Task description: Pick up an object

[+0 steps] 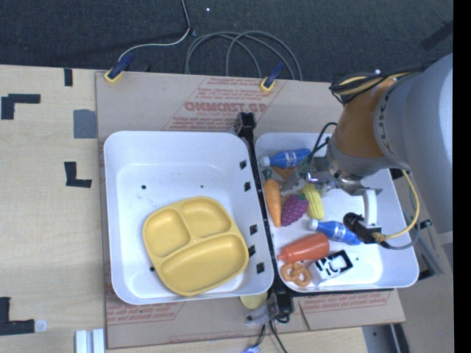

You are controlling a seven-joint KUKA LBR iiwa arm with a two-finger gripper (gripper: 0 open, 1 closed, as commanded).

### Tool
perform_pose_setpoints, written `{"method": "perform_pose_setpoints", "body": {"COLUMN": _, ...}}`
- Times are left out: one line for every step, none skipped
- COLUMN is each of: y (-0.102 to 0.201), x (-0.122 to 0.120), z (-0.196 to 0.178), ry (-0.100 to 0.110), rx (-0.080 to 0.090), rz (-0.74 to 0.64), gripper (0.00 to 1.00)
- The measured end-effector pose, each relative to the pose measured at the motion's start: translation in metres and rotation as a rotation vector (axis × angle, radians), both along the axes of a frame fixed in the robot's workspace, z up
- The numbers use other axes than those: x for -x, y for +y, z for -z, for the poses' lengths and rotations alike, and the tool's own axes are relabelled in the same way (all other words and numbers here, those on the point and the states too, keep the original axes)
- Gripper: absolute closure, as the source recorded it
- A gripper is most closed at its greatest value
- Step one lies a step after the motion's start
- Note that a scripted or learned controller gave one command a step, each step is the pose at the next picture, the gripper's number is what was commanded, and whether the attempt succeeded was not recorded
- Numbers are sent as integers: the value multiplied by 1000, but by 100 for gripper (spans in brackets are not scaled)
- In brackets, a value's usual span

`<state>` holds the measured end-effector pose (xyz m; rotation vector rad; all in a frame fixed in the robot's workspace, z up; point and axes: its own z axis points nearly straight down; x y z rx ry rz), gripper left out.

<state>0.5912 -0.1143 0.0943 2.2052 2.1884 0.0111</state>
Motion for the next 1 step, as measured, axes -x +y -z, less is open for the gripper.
{"method": "perform_pose_setpoints", "body": {"y": 10, "x": -2, "z": -11, "ry": 7, "rx": -21, "rz": -8, "gripper": 100}}
